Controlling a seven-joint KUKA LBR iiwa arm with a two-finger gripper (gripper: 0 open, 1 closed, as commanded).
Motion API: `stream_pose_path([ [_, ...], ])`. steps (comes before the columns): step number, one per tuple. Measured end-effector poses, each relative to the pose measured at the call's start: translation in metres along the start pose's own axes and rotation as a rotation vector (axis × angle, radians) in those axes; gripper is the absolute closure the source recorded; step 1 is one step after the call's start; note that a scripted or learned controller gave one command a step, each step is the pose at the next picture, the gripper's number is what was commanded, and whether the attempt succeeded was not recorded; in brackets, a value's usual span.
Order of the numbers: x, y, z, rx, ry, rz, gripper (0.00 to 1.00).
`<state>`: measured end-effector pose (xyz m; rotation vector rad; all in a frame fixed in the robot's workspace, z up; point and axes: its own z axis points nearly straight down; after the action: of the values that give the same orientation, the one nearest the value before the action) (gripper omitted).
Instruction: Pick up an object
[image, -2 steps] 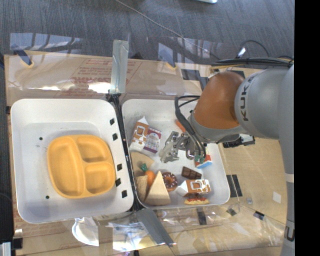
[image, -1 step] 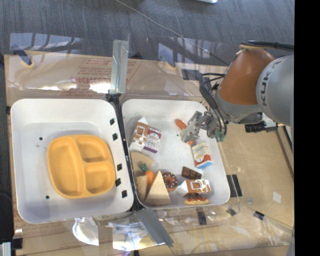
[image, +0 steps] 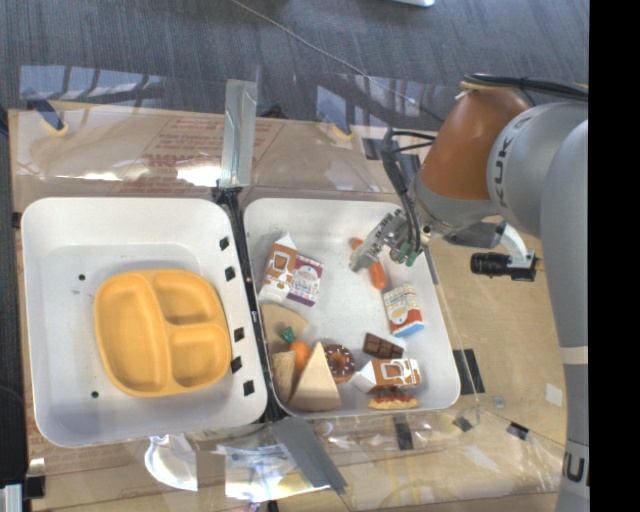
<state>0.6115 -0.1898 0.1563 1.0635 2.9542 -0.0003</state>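
My gripper (image: 377, 252) hangs over the upper right part of the right bin (image: 330, 218), right above an orange carrot-like piece (image: 377, 274) that lies under its fingertips. A small orange bit (image: 356, 242) shows just left of the gripper. Below it lies a red and white carton (image: 403, 309). A white and purple carton (image: 292, 275) lies to the left. Along the bin's front edge sit a cheese wedge (image: 315, 380), a chocolate donut (image: 340, 361), a brown chocolate bar (image: 383, 347), a white and orange carton (image: 390, 374) and a small orange piece (image: 299, 353).
The left bin (image: 60, 230) holds a yellow divided plate (image: 160, 330). A grey divider (image: 238, 130) stands between the bins at the back. The arm (image: 500, 140) crosses the right bin's far right corner. Bare bin floor (image: 340, 320) lies in the middle of the right bin.
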Motion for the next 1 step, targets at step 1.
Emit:
stream_pose_path([
  [1,0.0317,0.0489,-0.0763,-0.004,-0.004,0.09,1.0],
])
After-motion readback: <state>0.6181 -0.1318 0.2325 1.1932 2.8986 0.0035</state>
